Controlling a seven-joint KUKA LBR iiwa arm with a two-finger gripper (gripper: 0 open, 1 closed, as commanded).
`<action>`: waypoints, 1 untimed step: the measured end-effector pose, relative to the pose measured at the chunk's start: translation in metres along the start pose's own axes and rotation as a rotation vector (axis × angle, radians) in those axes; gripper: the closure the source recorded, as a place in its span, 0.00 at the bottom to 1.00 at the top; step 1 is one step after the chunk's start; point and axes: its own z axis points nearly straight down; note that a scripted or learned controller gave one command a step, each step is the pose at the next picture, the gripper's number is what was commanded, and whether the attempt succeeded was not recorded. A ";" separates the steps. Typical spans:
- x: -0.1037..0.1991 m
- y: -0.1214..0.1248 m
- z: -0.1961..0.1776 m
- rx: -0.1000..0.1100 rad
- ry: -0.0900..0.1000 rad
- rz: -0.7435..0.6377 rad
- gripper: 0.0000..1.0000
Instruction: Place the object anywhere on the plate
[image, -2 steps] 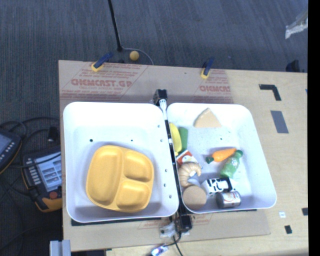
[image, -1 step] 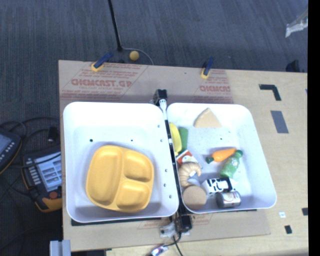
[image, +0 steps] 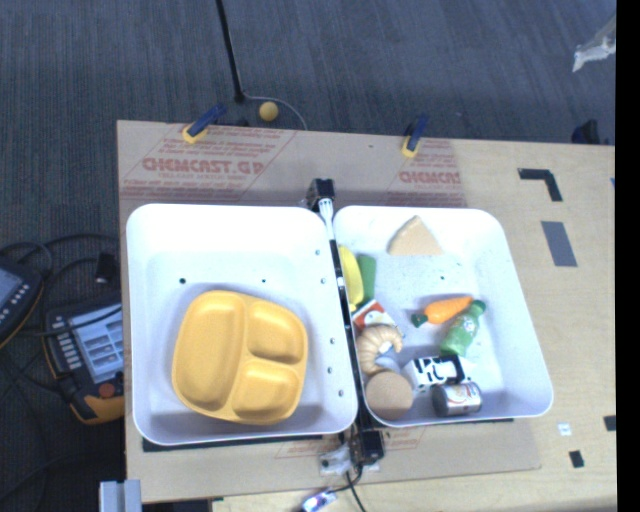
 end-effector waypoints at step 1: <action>-0.002 0.001 0.000 -0.001 0.001 0.170 0.00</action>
